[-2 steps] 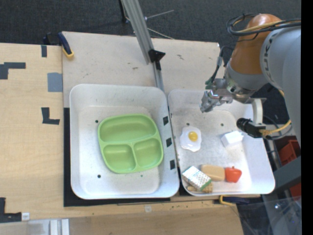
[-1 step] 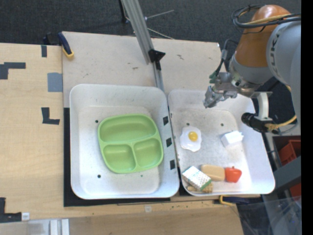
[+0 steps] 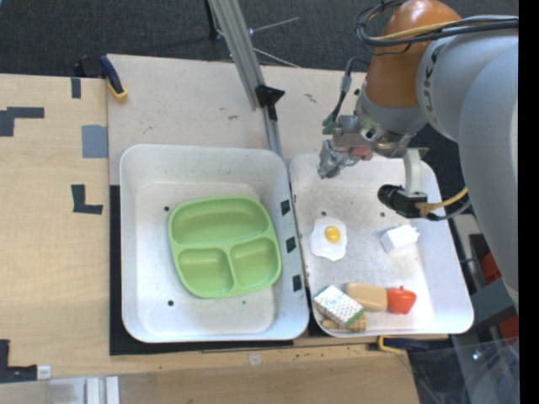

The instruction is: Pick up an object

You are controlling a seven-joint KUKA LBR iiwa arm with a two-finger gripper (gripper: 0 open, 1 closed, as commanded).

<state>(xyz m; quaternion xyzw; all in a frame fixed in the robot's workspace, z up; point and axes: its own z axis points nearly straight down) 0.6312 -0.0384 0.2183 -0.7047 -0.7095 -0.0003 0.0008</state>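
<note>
Bright, even light; soft shadows; sharp.

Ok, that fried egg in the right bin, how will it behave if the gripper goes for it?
The fried egg lies flat on the right bin, so fingers may slide over it. It looks thin, probably light and perhaps floppy. Unlikely to roll.

We cannot make out how the fingers of the hand (image 3: 330, 165) stand; they are small and dark. The arm (image 3: 472, 74) runs off the right edge and covers the right bin's (image 3: 446, 310) far corner. A small box (image 3: 339, 306) carries unreadable print.
</note>
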